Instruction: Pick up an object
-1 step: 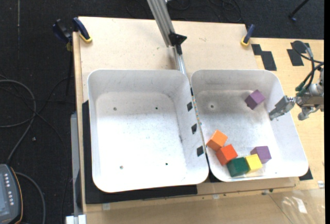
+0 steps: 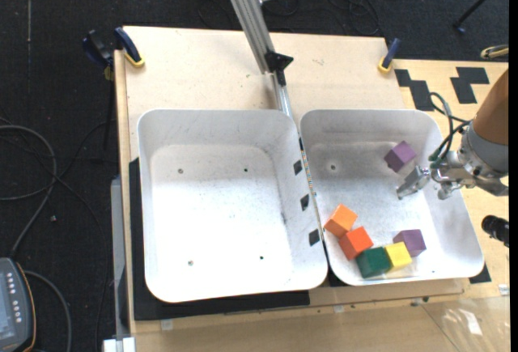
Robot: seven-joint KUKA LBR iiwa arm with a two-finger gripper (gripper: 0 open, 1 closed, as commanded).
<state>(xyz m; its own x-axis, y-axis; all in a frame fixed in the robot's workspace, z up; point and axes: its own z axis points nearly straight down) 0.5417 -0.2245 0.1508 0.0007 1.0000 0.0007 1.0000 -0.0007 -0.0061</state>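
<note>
In the right bin (image 2: 364, 132) lie several small blocks. A purple block (image 2: 400, 155) sits alone toward the back. Near the front edge cluster an orange block (image 2: 342, 219), a red block (image 2: 355, 241), a green block (image 2: 373, 261), a yellow block (image 2: 397, 255) and a second purple block (image 2: 413, 241). My gripper (image 2: 426, 184) hangs over the right side of this bin, just right of and below the lone purple block. It is open, with nothing between its fingers.
The left bin (image 2: 162, 140) sits beside the right one, sharing a raised middle wall (image 2: 301, 180). A metal rod (image 2: 247, 6) slants in from the back. Clamps (image 2: 129, 47) hold the board's far corners.
</note>
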